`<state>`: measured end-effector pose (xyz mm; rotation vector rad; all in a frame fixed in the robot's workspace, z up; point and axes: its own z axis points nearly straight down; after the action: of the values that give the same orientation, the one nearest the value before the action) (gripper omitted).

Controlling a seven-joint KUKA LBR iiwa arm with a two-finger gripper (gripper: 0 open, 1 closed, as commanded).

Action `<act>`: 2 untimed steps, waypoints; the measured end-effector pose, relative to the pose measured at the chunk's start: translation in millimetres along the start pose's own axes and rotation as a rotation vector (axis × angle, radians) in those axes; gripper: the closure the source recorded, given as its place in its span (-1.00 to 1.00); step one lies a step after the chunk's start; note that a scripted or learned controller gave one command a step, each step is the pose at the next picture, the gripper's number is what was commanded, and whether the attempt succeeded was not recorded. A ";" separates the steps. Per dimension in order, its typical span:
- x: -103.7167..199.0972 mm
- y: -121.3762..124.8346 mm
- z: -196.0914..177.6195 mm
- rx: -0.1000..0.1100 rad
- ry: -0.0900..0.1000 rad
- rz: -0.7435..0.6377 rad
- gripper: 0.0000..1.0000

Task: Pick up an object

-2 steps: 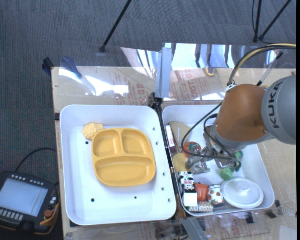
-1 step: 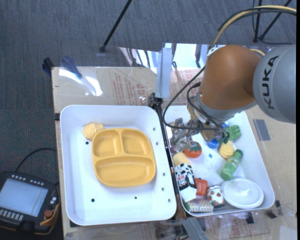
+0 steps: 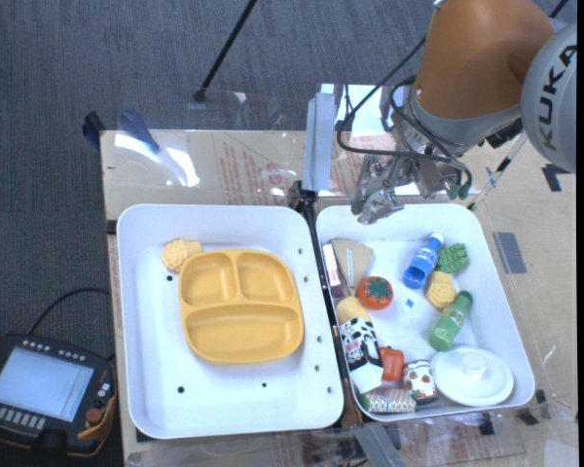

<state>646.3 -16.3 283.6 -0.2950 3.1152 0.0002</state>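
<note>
camera view has the gripper (image 3: 378, 202) above the right bin's (image 3: 494, 261) back rim, grip state unclear; best to drop straight onto the well-separated blue bottle (image 3: 422, 260).

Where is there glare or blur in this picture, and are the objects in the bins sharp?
In the camera view, bright glare lies on the clear sheet behind the left bin; the gripper looks slightly soft, the orange band near the lens large and smooth; the yellow tray and the blue bottle are reasonably sharp under even light.
</note>
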 end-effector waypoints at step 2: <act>86.8 -159.9 48.3 -0.008 0.010 -0.637 1.00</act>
<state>591.8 -189.6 234.4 -1.2599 2.8765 0.0043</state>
